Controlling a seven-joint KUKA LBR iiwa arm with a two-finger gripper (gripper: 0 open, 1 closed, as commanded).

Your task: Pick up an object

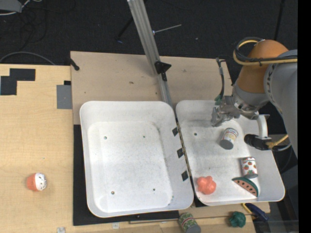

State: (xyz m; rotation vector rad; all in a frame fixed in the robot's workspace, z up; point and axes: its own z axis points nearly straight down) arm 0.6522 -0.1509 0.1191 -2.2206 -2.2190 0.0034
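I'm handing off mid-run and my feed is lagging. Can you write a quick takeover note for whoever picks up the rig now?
Gripper: low over the right bin's upper part; nothing visibly held.
Right bin holds a grey can just below the gripper, a white strawberry-print can, a watermelon slice toy and a red-orange toy.
Outside the bins: an orange-white ball on the bench at left, a green toy and another can along the front edge.
Done: no pick yet.
Left: grasp one object and lift it.
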